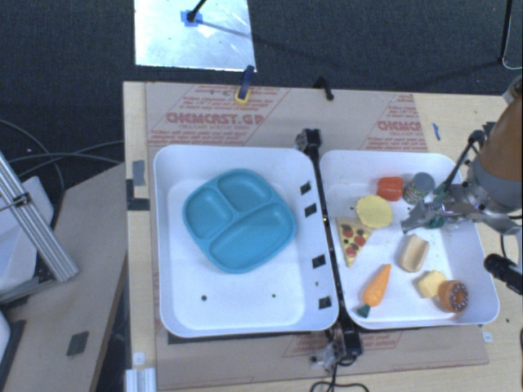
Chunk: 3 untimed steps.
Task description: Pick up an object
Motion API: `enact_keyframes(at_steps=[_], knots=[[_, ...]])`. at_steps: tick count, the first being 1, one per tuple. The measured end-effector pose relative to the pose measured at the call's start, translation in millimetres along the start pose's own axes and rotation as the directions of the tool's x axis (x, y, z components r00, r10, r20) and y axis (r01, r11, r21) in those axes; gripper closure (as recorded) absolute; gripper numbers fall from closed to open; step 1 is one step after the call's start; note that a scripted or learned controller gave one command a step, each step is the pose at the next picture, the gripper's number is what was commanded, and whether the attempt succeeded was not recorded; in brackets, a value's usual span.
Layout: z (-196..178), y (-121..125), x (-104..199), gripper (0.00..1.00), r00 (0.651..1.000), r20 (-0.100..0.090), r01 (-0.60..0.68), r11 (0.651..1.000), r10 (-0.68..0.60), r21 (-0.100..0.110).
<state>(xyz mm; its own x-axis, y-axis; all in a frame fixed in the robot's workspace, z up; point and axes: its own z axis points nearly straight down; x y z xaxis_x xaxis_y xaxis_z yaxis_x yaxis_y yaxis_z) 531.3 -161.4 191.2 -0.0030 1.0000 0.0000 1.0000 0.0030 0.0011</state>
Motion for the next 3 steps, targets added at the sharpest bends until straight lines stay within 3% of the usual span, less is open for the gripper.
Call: enact_keyframes(at_steps=[1, 2, 3], knots=[[104, 81, 51, 0.0, 1.0, -0.001, 0.008, 1.0, -0.008, -0.003], [89, 79, 47, 1.0, 1.0, 0.001, 0.002, 1.0, -0.002, -0.004], [1, 80, 177, 1.0, 1.0, -0.006, 0.014, 1.0, -0.014, -0.01]])
